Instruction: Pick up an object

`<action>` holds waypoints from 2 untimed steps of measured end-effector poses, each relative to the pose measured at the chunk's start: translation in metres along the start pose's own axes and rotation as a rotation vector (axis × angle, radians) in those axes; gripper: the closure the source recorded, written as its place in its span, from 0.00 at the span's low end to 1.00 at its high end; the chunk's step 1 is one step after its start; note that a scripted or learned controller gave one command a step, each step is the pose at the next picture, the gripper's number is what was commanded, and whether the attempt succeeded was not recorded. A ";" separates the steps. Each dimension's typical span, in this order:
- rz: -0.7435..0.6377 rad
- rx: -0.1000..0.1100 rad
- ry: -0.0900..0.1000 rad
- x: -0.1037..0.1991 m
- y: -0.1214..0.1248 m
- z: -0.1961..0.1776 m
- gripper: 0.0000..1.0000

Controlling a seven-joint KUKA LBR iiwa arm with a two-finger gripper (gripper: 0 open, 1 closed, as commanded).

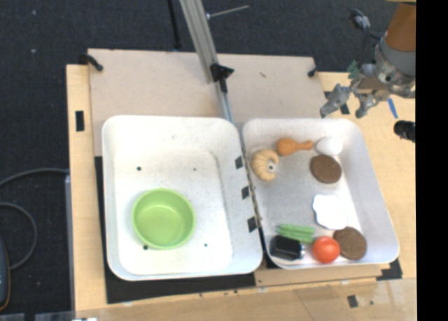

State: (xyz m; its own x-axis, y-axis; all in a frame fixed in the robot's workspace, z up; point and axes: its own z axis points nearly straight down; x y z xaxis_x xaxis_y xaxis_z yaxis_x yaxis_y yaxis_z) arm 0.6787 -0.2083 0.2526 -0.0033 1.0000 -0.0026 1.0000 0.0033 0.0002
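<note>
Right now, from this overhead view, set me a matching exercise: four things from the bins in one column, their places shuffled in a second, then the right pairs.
Things:
1. green bowl
2. red ball
3. black block
4. gripper

Places:
A. near edge of the right bin, between a black thing and a brown disc
B. above the bench, past the right bin's far right corner
C. left bin, near part
D. near left corner of the right bin, below a green pod

Pairs: 1-C, 2-A, 3-D, 4-B

Lime-green bowl [163, 218] — red tomato [325, 249], 2 brown discs [325, 169], white bins [119, 138]
</note>
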 end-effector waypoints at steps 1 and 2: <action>-0.001 0.001 -0.001 0.000 0.000 0.000 0.00; 0.004 0.003 0.000 -0.007 -0.008 0.047 0.00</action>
State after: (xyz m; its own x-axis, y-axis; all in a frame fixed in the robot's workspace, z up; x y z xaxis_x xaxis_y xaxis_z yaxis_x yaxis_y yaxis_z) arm 0.6708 -0.2156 0.2058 0.0005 1.0000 -0.0028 1.0000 -0.0005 -0.0031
